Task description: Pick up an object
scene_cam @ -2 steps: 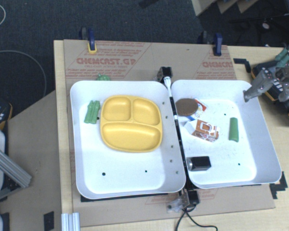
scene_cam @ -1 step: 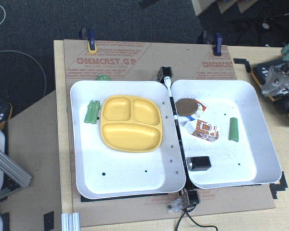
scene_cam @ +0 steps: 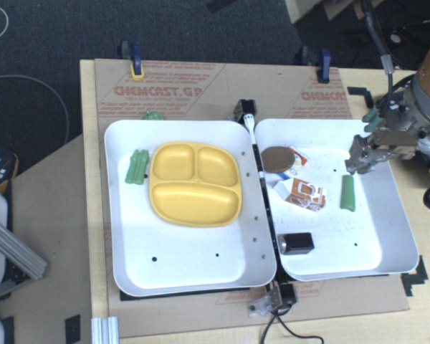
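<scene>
In the right bin (scene_cam: 387, 256) lie a green stick-shaped piece (scene_cam: 347, 192), a brown round item (scene_cam: 276, 158) with a red and white wrapper beside it, an orange and white packet (scene_cam: 306, 193) and a black box (scene_cam: 297, 244). My gripper (scene_cam: 360, 156) hangs over the right bin's upper right part, just above the green stick's top end. Nothing shows between its fingers. In the left bin (scene_cam: 129, 264) a yellow divided plate (scene_cam: 196, 183) sits beside a green ridged piece (scene_cam: 137, 167).
A black divider strip (scene_cam: 258, 170) runs between the two bins. Blue clamps (scene_cam: 135, 57) hold the cardboard-covered bench at the back. A small green item (scene_cam: 154, 115) lies just outside the left bin's top edge. Cables hang at the upper right.
</scene>
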Robot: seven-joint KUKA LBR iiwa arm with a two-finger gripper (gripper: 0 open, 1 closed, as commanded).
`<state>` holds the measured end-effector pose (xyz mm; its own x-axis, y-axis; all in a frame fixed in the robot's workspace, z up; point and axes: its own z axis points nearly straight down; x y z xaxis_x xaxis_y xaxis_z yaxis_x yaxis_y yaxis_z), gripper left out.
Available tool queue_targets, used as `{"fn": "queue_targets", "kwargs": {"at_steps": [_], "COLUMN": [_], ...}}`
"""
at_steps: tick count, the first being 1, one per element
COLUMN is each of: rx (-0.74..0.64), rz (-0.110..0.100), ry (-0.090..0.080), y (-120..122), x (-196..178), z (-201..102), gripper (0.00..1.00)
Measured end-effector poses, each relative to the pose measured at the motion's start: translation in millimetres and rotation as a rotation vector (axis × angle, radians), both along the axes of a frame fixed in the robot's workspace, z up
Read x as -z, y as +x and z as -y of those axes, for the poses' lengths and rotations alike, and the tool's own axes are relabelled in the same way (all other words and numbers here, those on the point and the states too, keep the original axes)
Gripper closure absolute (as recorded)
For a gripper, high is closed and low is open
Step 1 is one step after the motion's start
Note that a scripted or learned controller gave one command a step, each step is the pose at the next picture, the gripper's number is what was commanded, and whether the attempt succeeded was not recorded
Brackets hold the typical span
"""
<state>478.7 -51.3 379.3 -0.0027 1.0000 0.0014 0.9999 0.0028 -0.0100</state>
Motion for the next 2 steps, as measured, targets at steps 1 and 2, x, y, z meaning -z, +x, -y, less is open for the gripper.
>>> {"fn": "queue_targets", "kwargs": {"at_steps": [1,2], "rx": [0.0,-0.006], "rz": [0.018,0.003], "ry": [-0.002,0.0], "y": [25,-1], "x": [-76,-31], "z": [-36,-125], "gripper": [1.0,1.0]}}
